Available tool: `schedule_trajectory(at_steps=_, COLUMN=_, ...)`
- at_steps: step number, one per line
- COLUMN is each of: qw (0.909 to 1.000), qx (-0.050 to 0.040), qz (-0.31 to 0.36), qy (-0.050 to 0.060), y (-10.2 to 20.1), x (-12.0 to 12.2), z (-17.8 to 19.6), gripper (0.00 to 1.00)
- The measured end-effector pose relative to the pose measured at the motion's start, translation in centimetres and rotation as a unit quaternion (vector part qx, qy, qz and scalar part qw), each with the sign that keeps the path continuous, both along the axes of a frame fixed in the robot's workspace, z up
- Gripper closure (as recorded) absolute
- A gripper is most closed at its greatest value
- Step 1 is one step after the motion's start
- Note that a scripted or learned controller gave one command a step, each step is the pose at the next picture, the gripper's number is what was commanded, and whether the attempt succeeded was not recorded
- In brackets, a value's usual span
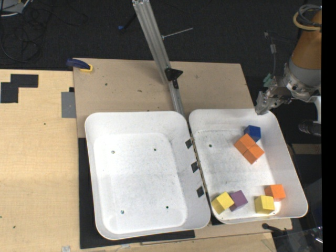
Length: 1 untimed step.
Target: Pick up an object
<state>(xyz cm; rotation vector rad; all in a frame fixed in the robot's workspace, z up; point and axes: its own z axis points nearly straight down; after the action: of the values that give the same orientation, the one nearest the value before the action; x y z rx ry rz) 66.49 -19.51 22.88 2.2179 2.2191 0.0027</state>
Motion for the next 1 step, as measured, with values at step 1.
schedule_trajectory(at_steps=1, qw=1.0000, qx=0.0005, qz=0.002, qy=0.001, y=-0.05, x=0.06, z=2.73, gripper=1.00)
